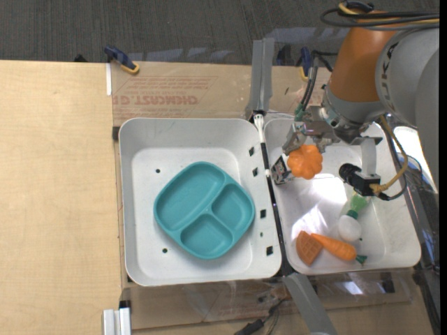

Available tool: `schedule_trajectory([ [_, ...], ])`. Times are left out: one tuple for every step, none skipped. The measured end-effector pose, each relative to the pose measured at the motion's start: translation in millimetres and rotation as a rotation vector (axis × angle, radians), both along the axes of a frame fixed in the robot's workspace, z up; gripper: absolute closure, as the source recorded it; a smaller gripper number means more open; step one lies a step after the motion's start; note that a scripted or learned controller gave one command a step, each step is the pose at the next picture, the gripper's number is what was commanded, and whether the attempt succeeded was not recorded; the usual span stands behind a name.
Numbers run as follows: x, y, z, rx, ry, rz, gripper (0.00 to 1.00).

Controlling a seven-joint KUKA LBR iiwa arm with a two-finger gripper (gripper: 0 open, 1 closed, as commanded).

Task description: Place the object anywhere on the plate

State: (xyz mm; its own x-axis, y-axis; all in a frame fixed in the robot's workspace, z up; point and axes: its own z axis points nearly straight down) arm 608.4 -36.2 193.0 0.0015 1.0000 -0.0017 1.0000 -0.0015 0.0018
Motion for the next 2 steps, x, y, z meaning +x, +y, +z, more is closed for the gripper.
schedule_trajectory([
  [-30.6, 85.6, -2.0, 0.0, 0.003, -0.018, 1.0],
  [-30.5, 85.0, -1.9, 0.0, 0.003, -0.019, 0.0],
])
